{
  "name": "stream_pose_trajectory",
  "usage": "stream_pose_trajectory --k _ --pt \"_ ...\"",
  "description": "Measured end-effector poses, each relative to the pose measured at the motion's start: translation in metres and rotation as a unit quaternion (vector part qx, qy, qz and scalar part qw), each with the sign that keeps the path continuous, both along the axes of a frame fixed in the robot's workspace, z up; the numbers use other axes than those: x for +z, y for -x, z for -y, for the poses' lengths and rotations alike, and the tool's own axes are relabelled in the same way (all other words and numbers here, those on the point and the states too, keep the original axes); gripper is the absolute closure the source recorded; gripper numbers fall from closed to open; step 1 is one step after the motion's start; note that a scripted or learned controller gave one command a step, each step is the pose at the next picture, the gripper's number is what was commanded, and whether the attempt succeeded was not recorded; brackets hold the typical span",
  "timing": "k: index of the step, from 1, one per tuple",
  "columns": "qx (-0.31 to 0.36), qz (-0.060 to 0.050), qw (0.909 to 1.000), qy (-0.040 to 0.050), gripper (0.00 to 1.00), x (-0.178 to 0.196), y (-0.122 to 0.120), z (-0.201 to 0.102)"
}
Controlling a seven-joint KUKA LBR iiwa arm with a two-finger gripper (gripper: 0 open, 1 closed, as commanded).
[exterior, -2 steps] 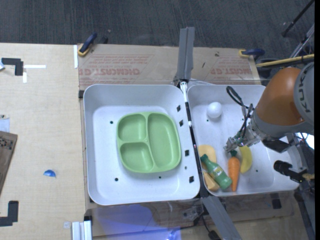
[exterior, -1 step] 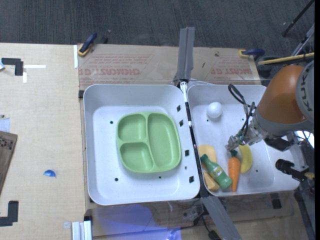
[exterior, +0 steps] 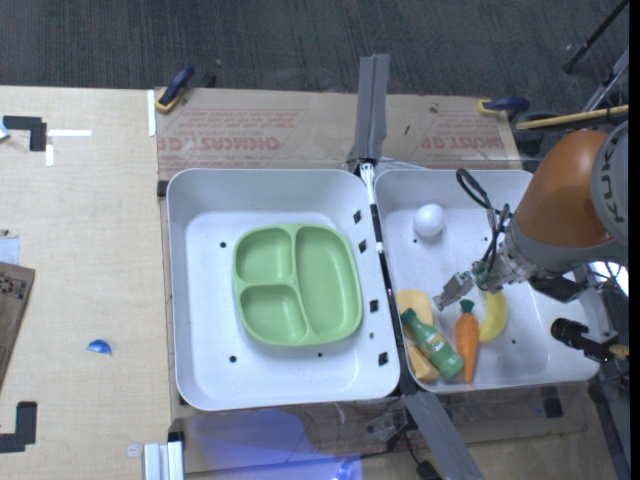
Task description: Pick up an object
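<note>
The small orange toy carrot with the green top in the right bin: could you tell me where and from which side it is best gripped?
Probably across the thick upper body of the orange toy carrot, coming straight down from above. It lies flat, with the green plastic bottle close on one side and the yellow banana on the other, so fingers would likely fit best near its wide end.

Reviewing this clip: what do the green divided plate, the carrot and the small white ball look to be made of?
The green divided plate looks like moulded plastic with a matte finish: even colour, soft rounded compartment edges. The carrot seems a plastic toy, its orange flat and uniform with a neat green top. The white ball is smooth and plain; plastic or foam, too small to tell which.
</note>
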State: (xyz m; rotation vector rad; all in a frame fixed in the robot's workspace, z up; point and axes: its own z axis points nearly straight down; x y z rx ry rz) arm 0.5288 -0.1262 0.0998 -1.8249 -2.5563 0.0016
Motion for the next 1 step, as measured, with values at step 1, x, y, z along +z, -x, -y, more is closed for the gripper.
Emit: stream_pose_trajectory --k 1 --pt "-0.023 0.012 0.9997 0.0041 0.00 -0.0030 0.0452 -0.0158"
